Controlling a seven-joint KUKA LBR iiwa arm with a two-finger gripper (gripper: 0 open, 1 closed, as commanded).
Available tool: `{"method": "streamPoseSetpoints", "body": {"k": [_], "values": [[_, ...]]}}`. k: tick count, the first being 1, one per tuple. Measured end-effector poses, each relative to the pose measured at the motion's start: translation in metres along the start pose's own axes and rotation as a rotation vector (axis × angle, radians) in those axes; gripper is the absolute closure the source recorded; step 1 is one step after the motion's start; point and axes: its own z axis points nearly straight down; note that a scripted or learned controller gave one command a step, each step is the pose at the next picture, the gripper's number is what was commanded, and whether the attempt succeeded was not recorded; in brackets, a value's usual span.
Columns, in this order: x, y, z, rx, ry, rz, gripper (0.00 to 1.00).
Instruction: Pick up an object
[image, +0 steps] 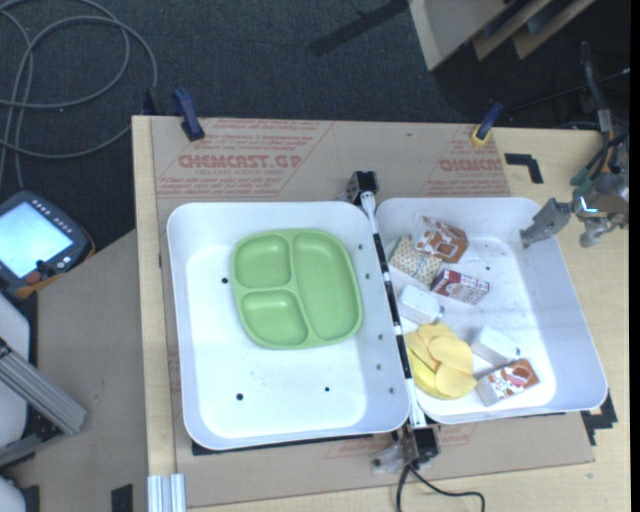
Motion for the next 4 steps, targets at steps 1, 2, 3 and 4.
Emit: {"method": "streamPoseSetpoints", "body": {"k": [1, 2, 3, 4], "values": [[0.077, 0.046, 0.137, 0.002, 0.001, -0.001, 0.0], [0.073, 0.079, 0.171, 0.011, 0.001, -0.007, 0.0], [0.085, 0.089, 0.176, 0.04, -0.02, -0.002, 0.0], [0.083, 0.087, 0.167, 0.053, -0.023, -0.003, 1.0]]}}
